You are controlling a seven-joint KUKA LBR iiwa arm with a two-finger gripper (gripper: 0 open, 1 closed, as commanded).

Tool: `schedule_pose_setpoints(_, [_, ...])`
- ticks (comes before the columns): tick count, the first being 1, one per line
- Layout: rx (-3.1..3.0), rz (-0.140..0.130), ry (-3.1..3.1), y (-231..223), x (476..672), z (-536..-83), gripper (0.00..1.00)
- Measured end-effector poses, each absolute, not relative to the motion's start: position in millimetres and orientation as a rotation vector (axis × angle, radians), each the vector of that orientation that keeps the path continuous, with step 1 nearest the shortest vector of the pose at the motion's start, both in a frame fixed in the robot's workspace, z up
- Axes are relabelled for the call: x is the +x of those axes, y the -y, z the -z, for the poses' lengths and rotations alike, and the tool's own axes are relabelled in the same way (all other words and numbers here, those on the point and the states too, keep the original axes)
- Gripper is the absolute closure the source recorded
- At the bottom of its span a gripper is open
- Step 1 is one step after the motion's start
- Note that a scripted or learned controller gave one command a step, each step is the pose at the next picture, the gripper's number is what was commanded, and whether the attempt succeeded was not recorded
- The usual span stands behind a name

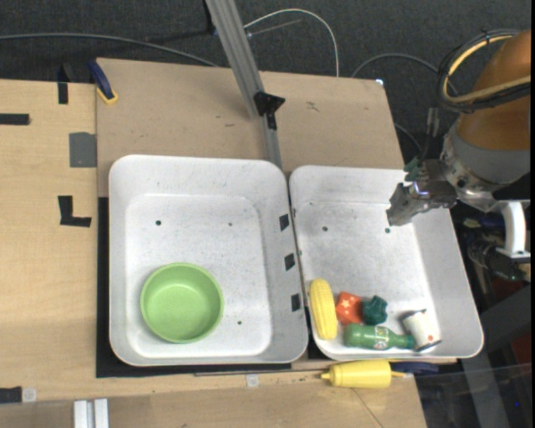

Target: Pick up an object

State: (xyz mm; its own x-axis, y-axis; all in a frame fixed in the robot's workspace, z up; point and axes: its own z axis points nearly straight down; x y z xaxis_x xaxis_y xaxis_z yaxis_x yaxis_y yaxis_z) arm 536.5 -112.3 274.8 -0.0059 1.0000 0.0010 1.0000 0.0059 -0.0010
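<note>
1. Gripper: positioned over right bin, near its far right rim; finger opening not discernible; nothing visibly held.
2. Candidate objects, clustered at right bin's near edge: yellow corn, red-orange item, dark green item, green bottle, white cup.
3. Left bin: contains green bowl.
4. Yellow bottle: lying on bench, just outside right bin.

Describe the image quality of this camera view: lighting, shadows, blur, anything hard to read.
Camera view: even, soft lighting, faint shadows under the green bowl; white bins bright but not blown out; gripper dark and slightly blurred, detail hard to read; small toys near the corn are soft, coarse resolution.
</note>
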Motion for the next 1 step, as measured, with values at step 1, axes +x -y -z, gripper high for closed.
schedule_pose_setpoints(1, [-2.212, -0.001, 2.227, 59.6, 560.7, -258.8, 1.0])
